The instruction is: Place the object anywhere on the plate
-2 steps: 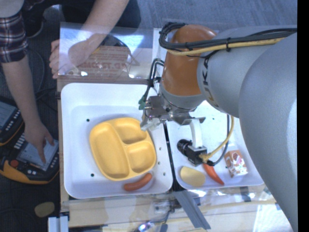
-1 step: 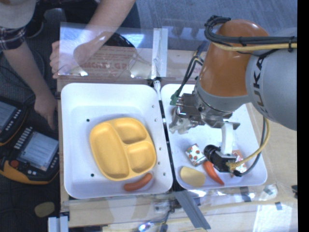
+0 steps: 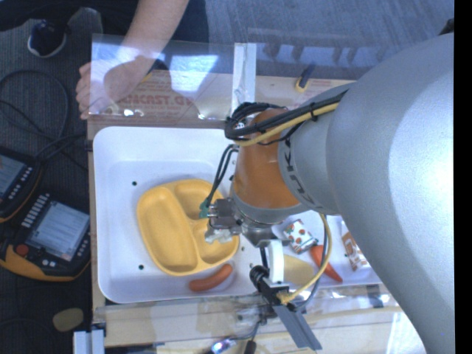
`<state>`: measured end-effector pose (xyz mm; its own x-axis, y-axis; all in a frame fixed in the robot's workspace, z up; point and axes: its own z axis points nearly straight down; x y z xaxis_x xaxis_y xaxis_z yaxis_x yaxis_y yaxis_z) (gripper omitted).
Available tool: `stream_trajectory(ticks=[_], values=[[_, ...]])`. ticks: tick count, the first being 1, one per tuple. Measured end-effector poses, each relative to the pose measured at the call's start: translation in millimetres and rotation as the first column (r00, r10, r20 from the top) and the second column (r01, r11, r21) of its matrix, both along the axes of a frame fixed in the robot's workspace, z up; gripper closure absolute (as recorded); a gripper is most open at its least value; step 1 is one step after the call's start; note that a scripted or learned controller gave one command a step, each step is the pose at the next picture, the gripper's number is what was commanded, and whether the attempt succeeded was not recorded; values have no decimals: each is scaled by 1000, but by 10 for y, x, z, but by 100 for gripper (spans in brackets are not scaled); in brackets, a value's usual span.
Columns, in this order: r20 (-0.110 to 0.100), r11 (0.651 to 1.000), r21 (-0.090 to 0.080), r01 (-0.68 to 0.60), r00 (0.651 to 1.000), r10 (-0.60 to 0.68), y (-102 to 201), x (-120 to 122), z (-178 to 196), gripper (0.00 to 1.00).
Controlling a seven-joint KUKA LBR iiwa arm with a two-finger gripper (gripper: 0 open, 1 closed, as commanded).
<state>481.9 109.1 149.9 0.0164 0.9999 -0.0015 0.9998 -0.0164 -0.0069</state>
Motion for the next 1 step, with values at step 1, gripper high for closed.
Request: stream_trajectory(ticks=[1], values=[[3, 990, 0, -144, 990, 144, -760, 14, 330, 100]])
